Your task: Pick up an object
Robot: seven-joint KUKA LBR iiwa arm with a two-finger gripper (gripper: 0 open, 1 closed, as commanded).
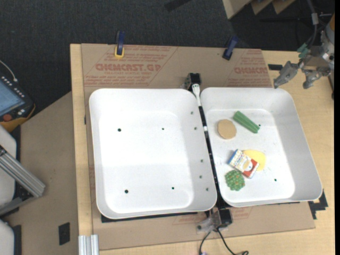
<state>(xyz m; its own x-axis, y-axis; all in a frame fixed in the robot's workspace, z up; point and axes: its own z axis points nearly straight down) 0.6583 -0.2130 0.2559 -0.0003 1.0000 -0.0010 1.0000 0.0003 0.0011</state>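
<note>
We see the pincer [297, 76] open, holding nothing, up past the far right corner of the right bin [297, 122]. Below it and to its left, in that bin, lie a green stick [246, 121], a tan cookie [227, 129], a small carton [244, 163] and a green ball [235, 180].

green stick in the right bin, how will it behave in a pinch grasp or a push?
The green stick looks stiff and straight, so it probably won't flop. It looks small and probably light. It lies flat and slanted on the right bin floor, apart from the tan disc, so a push likely slides or spins it.
</note>
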